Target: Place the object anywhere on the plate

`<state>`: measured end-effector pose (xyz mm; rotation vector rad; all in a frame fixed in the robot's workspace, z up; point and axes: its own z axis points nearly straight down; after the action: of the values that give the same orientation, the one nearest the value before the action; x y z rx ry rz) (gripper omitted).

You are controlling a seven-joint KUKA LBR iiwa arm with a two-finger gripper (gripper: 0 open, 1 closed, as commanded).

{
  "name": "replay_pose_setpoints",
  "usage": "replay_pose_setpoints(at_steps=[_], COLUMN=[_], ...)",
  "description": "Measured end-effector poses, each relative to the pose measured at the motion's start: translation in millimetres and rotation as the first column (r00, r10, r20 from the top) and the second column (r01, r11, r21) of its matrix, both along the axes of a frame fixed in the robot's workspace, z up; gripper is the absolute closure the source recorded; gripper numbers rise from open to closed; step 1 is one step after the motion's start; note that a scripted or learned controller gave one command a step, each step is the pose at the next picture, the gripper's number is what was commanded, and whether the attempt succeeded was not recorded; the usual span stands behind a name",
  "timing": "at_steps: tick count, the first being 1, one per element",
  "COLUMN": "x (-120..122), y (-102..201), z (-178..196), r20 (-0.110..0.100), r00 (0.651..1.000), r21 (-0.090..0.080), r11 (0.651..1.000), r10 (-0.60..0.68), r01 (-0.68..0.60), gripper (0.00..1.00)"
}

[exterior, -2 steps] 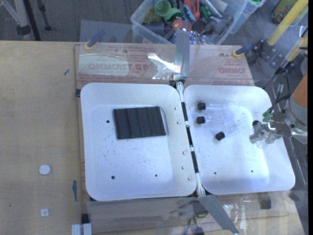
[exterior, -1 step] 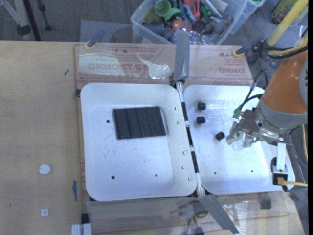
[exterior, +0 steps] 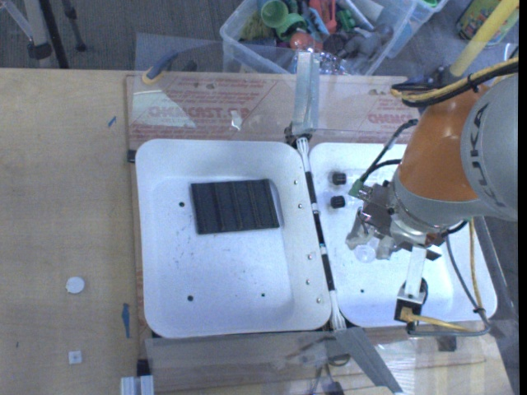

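Seen from the fixed camera above the bench, the dark ribbed plate (exterior: 235, 206) lies flat in the left bin (exterior: 165, 303), a little above that bin's middle, with nothing on it. The arm (exterior: 445, 155) reaches in over the right bin (exterior: 362, 303), and its gripper (exterior: 370, 237) hangs low over the middle of that bin; the wrist hides too much of it to tell whether the claw is spread or pressed together, and nothing can be seen pinched in it. Two small black pieces (exterior: 338, 189) sit in the right bin near the divider (exterior: 317, 220), just left of the gripper and apart from it. One of these is probably the object to be moved, though which one cannot be told; either way it is not yet on the plate. The risks from here follow from how small the pieces are and how close they sit to the bin's raised edge. A descent slightly off line could nudge a piece instead of closing on it. A weak pinch could drop it while crossing the divider, short of the plate.
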<state>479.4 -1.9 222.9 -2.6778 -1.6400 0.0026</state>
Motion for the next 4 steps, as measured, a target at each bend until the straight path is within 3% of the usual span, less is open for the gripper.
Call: replay_pose_setpoints(at_steps=[1,2,3,4], x=[-0.3,9.7,0.4,3.9], y=[98.0,198.6,225.3,224.3], z=[-14.5,-122.0,-130.4,-132.7], r20=[0.0,-0.003,0.001,0.009], r00=[0.983,0.998,0.953,0.729], r21=[-0.001,-0.001,0.001,-0.005], r11=[0.983,0.998,0.953,0.729], r10=[-0.184,-0.062,0.304,0.685], r01=[0.184,0.062,-0.304,-0.685], gripper=[1.0,1.0,1.0,1.0])
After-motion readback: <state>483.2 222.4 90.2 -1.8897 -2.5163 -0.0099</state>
